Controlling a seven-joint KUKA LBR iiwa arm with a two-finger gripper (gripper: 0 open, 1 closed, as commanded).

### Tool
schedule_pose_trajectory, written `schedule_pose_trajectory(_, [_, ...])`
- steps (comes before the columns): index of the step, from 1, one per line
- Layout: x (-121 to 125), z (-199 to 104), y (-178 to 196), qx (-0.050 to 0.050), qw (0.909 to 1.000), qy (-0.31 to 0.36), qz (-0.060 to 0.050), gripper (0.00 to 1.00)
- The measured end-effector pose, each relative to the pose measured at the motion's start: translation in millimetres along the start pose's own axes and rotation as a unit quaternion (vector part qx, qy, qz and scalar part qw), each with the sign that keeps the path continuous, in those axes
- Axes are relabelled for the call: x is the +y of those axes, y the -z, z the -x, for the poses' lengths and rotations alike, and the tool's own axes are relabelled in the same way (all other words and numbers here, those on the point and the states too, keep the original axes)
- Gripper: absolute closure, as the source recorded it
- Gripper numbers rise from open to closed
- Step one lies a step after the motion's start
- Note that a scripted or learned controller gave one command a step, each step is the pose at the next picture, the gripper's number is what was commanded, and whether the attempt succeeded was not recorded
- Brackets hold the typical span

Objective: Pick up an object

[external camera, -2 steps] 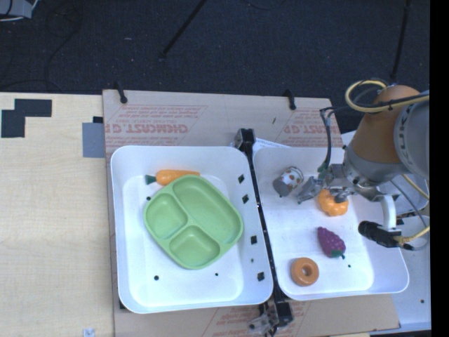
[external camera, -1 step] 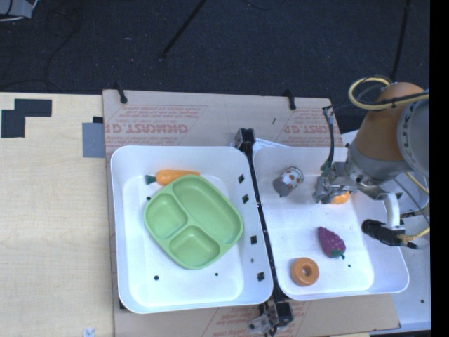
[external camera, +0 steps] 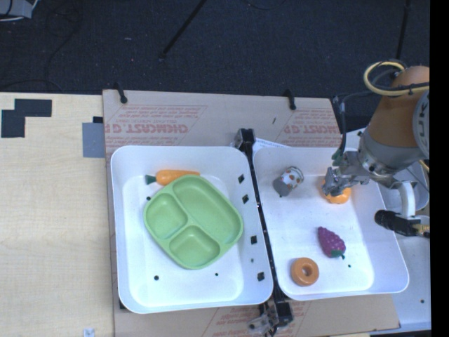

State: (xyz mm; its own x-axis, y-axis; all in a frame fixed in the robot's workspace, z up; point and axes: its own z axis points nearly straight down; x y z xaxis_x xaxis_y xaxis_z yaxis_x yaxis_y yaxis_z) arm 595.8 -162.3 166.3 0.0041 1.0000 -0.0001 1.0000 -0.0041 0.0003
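A cardboard-covered bench [external camera: 210, 118] against a dark floor is seen in the camera view, bearing two white bins: the left bin [external camera: 130, 258] holds a green divided tray [external camera: 193, 221] and a carrot [external camera: 175, 176]. In the right bin [external camera: 382, 276], the gripper [external camera: 335, 187] is lowered onto an orange object [external camera: 339, 197] near the far right corner, seemingly to grasp it; whether the jaws are closed on it cannot be told. A small grey object [external camera: 287, 180], purple grapes [external camera: 331, 242] and a doughnut [external camera: 305, 271] are left well apart.

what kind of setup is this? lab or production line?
Most likely a robotics lab grasping rig, not production: two white bins on taped cardboard, toy food such as a plastic donut and grapes, and loose cables across dark carpet behind.
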Motion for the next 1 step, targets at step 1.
schedule_pose_trajectory(1, [1.6,-9.5,55.8,0.0,1.0,0.003,0.002,1.0])
